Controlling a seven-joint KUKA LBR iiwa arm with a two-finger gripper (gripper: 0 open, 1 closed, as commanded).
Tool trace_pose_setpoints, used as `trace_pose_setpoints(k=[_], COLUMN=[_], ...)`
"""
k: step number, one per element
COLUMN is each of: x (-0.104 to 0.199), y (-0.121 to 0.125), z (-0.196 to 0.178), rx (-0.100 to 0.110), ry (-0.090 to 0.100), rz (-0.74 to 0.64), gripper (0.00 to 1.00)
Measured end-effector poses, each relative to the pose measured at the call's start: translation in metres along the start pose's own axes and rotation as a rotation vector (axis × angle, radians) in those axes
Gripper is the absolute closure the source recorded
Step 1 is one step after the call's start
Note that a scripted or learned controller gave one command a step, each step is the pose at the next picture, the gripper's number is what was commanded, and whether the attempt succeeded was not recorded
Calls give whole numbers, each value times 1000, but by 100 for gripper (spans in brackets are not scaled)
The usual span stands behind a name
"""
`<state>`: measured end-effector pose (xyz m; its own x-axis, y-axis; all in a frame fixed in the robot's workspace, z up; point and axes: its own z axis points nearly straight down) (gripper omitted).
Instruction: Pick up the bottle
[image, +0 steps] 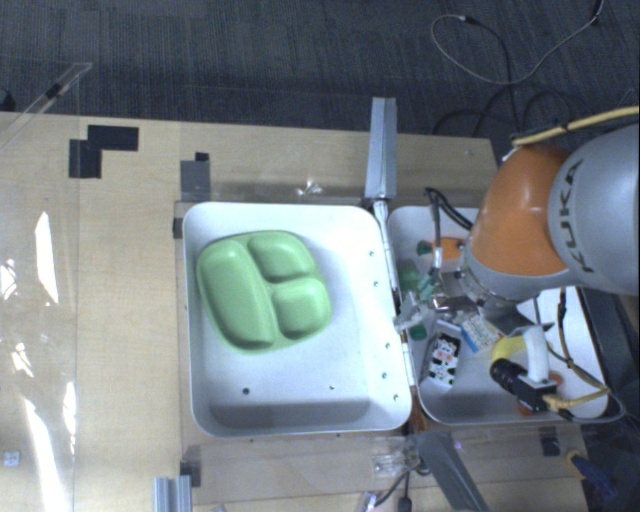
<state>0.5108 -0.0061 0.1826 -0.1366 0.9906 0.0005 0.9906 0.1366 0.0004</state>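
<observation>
My gripper (443, 297) reaches down into the right bin (480, 408), under the grey arm with its orange band. Most of what lies beneath it is hidden by the wrist. A clear, crinkled item (473, 328) that may be the bottle lies just below and right of the gripper, touching or nearly touching it. I cannot make out anything held.
A green three-compartment plate (264, 288) lies in the left bin (300, 410). In the right bin, a green item (413, 281) and an orange item (447, 245) sit near the far left corner. A white and black packet (443, 359) lies toward the near side.
</observation>
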Motion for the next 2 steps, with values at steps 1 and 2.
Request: trace_pose_setpoints(k=[1,2], x=[-1,-39], y=[2,25], z=[-9,-46], rx=[-1,-1], ry=[0,-2], rz=[0,486], gripper=[100,100])
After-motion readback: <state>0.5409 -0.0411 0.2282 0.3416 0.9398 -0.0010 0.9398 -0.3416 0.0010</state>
